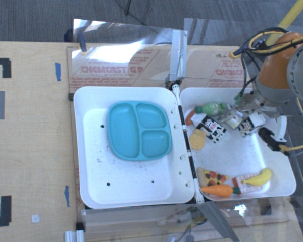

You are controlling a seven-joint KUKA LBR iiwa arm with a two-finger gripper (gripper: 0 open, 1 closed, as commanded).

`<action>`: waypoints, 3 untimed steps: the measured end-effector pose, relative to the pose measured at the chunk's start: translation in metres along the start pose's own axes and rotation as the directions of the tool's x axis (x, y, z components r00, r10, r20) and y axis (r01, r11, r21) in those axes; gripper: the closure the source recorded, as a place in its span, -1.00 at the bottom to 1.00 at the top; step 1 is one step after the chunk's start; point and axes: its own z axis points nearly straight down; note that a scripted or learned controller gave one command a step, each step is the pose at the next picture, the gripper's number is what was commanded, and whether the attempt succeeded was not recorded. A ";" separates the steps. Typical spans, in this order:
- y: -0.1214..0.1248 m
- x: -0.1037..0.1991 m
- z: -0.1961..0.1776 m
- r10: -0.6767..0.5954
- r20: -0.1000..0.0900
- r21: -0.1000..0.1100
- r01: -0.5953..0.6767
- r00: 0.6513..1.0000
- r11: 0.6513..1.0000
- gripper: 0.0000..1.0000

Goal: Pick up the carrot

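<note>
Hovering at the right bin's (288, 183) far side, gripper (242, 122), aperture indiscernible, is well apart from carrot (217, 190); crowding pizza slice (214, 177) and banana (257, 178) risks a mis-grasp.

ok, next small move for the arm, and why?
Probably swing the gripper toward the near edge of the right bin: the carrot lies there beside the banana, while the gripper hovers over the far toys.
</note>
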 end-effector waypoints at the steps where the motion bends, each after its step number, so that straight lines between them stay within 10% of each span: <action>1: -0.124 -0.022 0.005 0.097 -0.002 -0.001 -0.097 0.995 0.995 -1.00; 2: -0.144 0.088 0.005 0.159 -0.004 -0.009 -0.159 0.987 0.987 -1.00; 3: -0.149 0.071 -0.135 -0.194 -0.001 0.001 0.194 0.981 0.981 -1.00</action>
